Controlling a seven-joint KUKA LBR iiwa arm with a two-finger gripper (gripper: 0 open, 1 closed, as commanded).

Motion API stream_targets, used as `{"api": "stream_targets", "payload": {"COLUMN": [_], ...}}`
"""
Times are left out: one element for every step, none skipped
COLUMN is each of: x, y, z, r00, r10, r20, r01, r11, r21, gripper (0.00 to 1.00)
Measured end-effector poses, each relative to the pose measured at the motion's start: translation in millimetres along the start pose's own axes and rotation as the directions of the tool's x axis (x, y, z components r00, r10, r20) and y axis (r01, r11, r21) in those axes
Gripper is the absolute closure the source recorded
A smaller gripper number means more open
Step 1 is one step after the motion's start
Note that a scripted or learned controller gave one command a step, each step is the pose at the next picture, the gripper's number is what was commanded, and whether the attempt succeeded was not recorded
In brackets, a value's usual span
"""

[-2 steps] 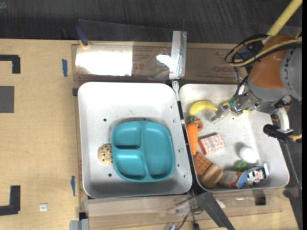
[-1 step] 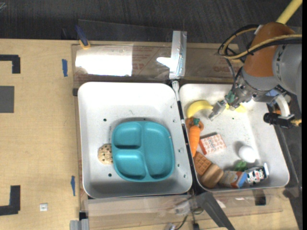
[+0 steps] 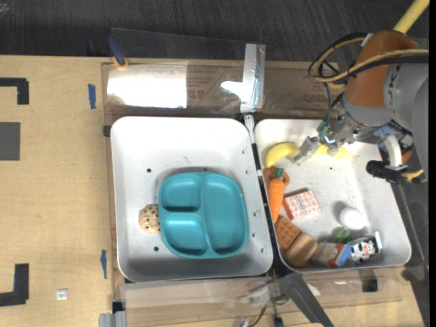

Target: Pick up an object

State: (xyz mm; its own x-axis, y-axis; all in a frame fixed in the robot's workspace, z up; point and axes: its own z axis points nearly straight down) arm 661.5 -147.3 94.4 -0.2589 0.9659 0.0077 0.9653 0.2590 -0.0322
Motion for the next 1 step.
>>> {"api": "stream_targets", "payload": {"x": [-11.0], "y": [-11.0], "z": [-3.2], "r00": [0.926], "r10": [-0.376], "r20": [-0.003], "r01": [0.376], "r11": [0.926], "r21": [0.007], "gripper": [0.0]}}
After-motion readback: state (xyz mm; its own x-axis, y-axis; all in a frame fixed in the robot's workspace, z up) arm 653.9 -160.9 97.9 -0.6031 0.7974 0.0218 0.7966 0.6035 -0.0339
